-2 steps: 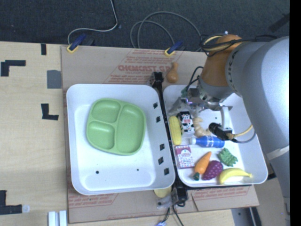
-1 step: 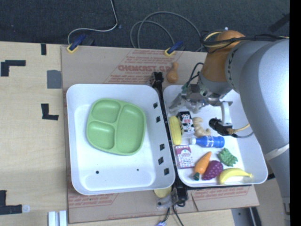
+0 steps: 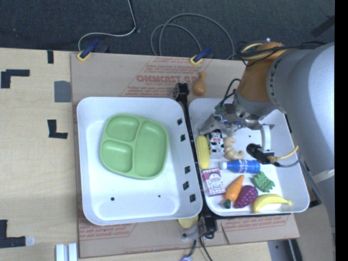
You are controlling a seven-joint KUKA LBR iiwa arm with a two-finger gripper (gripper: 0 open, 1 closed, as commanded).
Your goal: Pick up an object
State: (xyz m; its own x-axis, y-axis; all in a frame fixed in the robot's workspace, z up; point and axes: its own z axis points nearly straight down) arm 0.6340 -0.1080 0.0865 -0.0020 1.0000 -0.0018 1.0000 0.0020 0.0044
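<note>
My gripper (image 3: pixel 218 125) hangs low over the far left part of the right bin (image 3: pixel 293 170). Just below it in the view lies a small black-and-white carton (image 3: pixel 216 142), with a yellow corn cob (image 3: pixel 202 151) to its left and a beige peanut-shaped piece (image 3: pixel 232 149) to its right. Closer to the front lie a blue bottle (image 3: pixel 242 166), a pink carton (image 3: pixel 213 181), a carrot (image 3: pixel 234 188), purple grapes (image 3: pixel 246 196), a banana (image 3: pixel 270 202) and a green leafy piece (image 3: pixel 263 181). Whether the gripper touches the carton is hidden by the wrist.
The left bin (image 3: pixel 92 194) holds a green divided plate (image 3: pixel 134 145). A beige pear-shaped piece (image 3: pixel 200 84) lies on the cardboard behind the bins. The grey arm (image 3: pixel 304 91) covers the right bin's far right corner. Cables loop behind the bench.
</note>
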